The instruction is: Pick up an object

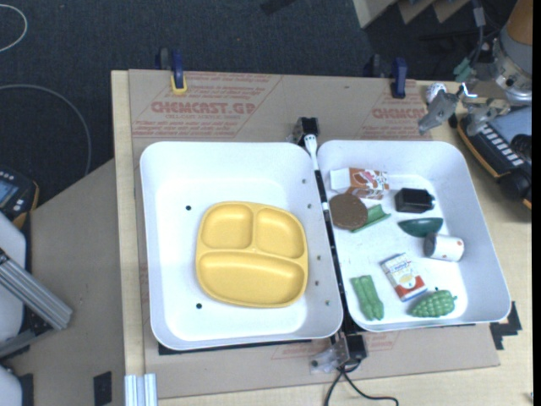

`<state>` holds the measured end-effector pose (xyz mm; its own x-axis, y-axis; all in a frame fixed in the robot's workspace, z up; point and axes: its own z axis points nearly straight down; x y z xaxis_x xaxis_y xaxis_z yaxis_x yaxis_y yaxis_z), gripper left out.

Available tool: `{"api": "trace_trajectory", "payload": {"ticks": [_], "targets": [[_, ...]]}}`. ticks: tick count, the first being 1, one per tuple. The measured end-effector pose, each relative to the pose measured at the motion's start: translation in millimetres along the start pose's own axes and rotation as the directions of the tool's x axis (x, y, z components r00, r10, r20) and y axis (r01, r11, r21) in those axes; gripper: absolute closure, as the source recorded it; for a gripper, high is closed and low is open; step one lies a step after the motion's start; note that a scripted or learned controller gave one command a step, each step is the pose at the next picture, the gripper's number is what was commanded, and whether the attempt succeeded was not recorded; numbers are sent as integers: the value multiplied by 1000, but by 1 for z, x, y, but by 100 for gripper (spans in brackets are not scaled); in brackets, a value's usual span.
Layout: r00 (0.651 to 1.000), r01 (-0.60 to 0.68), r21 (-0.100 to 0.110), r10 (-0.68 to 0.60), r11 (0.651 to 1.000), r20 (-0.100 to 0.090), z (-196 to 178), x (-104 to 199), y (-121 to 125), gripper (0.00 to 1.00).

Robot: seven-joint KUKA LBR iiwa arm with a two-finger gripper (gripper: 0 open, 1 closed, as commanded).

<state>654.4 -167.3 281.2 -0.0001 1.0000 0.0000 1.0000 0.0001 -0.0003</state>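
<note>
The right bin (473,184) holds several small objects. A white and brown packet (359,178) lies at the back, beside a brown round disc (346,211) and a black block (414,200). A dark green piece (421,225) and a white cylinder (445,248) lie mid-right. Toward the front are a red and white carton (402,277), a green pea pod (367,298) and a green grape bunch (433,304). My gripper (438,106) hangs outside the bin, above the board beyond its back right corner, with nothing in it.
A yellow divided plate (252,254) lies in the left bin (169,184). Blue clamps (177,68) (398,76) hold the board's back edge. Dark equipment (499,146) stands right of the right bin, below the arm.
</note>
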Motion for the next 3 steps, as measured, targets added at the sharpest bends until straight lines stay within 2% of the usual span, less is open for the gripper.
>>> {"api": "trace_trajectory", "payload": {"ticks": [1,2,3], "targets": [[1000,1,-4,-1,1000,2,-11,0,1,100],[1000,8,7,-8,1000,-5,41,88,-19,100],[1000,10,7,-10,1000,-5,33,185,-100,100]]}}
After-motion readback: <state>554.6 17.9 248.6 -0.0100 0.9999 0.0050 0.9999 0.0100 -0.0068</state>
